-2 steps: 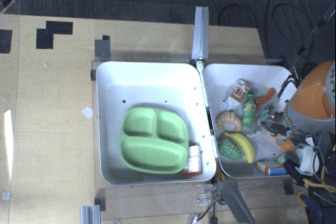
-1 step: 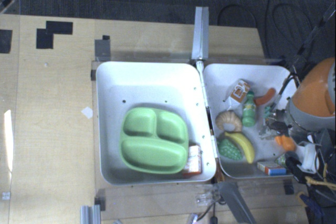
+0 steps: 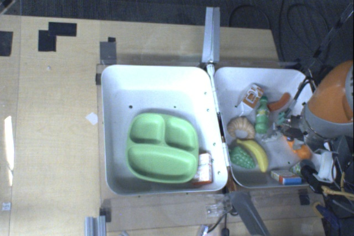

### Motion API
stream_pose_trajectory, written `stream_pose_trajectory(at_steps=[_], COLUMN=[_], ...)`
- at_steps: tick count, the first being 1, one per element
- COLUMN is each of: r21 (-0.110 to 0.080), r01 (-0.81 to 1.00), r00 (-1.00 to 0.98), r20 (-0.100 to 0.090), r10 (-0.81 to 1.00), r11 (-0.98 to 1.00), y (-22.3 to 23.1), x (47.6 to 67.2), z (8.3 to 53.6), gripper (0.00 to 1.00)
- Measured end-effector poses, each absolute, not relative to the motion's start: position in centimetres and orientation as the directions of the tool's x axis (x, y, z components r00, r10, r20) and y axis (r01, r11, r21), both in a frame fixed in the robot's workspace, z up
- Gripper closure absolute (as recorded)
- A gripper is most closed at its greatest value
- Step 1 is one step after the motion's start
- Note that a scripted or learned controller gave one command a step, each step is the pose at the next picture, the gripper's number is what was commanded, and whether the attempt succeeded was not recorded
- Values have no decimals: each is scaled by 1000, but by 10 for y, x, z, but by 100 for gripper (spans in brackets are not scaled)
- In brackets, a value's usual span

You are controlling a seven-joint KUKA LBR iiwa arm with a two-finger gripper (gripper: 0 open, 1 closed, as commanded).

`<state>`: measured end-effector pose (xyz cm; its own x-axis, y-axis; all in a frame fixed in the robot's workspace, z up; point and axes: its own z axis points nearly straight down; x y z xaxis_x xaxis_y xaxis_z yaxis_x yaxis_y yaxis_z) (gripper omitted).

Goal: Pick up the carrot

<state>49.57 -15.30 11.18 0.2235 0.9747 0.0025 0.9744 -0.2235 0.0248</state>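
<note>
Two white bins sit side by side, and I take the green divided tray (image 3: 163,147) in the left bin (image 3: 113,119) as my landmark. That tray fills most of the left bin's floor; a small orange-and-white carton (image 3: 204,168) lies touching its lower right corner.

Right of the tray, past the divider, is the right bin (image 3: 232,85), crowded with toy food. My arm (image 3: 332,99), grey with its orange band, reaches over that bin's far right side, well away from the tray. My claw (image 3: 292,132) hangs low among the clutter there, and I cannot tell how it stands or whether it has hold of anything; the dark parts blur together.

Nearest the tray on that side come a yellow banana (image 3: 255,153), a green bumpy fruit (image 3: 241,157) touching it, and a tan shell-like piece (image 3: 241,127) above them. Farther right stands a green bottle (image 3: 261,114), with a small printed carton (image 3: 253,96) above it and a reddish sausage (image 3: 281,100) beyond.

An orange piece (image 3: 302,150), which I judge to be the carrot, lies just below my claw, far right of the tray, partly hidden by my wrist. A small box (image 3: 286,177) rests near the bin's lower edge.

Progress looks early: I am close to the carrot, but nothing is visibly lifted. Grasp and raise remain.
</note>
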Motion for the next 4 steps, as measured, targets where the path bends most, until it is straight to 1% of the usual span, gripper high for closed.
stream_pose_trajectory(at_steps=[1,2,3,4], r21=[29,4,5,5], r01=[976,974,994,994], r00=[218,226,114,114], r20=[3,1,1,0], r10=[976,974,994,994], r11=[-218,-226,-114,-114], y=[-152,-74,-101,-101], x=[498,534,493,493], z=[123,185,94,94], gripper=[100,100,100,0])
